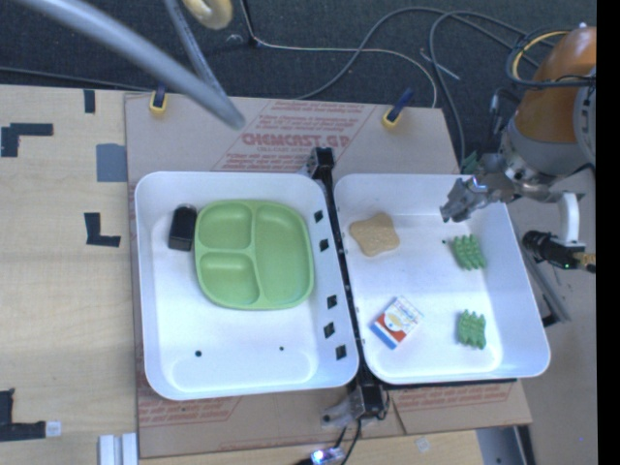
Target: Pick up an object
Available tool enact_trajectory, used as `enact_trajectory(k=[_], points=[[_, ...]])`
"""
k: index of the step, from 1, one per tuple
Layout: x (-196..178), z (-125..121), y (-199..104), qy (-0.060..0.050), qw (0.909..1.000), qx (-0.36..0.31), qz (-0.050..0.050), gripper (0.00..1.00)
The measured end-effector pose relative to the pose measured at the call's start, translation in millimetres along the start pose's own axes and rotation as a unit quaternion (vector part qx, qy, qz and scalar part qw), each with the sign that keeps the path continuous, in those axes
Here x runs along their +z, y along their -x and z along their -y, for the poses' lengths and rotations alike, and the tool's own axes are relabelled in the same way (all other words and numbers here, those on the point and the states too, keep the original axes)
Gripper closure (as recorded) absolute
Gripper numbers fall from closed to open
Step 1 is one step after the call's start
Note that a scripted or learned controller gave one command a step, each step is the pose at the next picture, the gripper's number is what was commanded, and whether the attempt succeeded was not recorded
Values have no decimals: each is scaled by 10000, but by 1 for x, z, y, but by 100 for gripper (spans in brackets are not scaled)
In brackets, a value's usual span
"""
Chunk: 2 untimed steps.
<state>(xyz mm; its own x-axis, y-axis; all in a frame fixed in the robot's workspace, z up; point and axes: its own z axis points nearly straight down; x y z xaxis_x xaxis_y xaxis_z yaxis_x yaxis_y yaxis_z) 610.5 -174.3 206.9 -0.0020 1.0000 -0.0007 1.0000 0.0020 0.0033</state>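
My gripper (pixel 455 208) hangs over the far right corner of the right bin (pixel 523 356), above and slightly left of a green ridged piece (pixel 469 252). Nothing shows between its fingers. A second green ridged piece (pixel 471 328) lies nearer the front right. A tan toast-shaped piece (pixel 374 234) sits at the bin's far left. A small white box with red and blue print (pixel 396 321) lies at the front middle. The left bin (pixel 155 356) holds a green divided plate (pixel 255 254) and a small black block (pixel 182 228) at the plate's left edge.
A black clip rail (pixel 334 269) runs between the two bins. Both bins rest on a cardboard sheet (pixel 291 129). Cables (pixel 387 37) trail over the dark floor behind. A grey tripod leg (pixel 116 37) slants across the top left.
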Motion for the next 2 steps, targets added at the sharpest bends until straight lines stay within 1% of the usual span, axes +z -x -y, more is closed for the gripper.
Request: enact_trajectory(k=[1, 2], points=[[-62, -5, -5, 13, 10000, -3, 5, 100], [-60, 2, -48, -20, 10000, -11, -4, 100]])
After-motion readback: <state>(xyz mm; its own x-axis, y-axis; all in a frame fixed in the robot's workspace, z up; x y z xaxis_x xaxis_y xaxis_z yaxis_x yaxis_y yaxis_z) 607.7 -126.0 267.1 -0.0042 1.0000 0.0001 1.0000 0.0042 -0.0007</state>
